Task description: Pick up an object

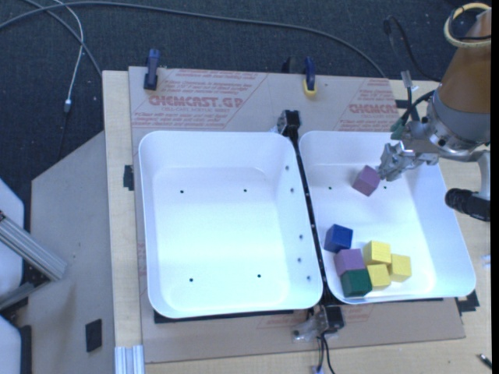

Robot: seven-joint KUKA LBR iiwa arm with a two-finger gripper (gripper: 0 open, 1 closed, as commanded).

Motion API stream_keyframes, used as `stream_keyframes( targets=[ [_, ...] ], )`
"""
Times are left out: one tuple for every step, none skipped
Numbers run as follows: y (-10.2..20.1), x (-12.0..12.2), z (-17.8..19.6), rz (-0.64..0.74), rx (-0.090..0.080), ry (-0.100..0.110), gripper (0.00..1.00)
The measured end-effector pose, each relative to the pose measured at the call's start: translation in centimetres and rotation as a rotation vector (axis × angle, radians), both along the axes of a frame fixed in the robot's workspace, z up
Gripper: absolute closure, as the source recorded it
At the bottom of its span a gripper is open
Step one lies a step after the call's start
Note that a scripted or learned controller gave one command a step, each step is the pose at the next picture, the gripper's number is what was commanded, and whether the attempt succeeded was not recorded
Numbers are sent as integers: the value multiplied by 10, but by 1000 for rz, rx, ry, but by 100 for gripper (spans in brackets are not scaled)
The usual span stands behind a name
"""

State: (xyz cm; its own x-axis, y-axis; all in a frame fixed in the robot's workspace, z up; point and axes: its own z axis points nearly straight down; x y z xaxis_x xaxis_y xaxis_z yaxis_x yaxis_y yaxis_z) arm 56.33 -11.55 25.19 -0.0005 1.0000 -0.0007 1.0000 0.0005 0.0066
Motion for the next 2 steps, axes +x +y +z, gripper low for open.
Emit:
stream_keyframes(
  targets=[
    [54, 14, -14, 4, 2, 7, 100],
    [96, 30, -17, 3, 1, 6, 100]
  ],
)
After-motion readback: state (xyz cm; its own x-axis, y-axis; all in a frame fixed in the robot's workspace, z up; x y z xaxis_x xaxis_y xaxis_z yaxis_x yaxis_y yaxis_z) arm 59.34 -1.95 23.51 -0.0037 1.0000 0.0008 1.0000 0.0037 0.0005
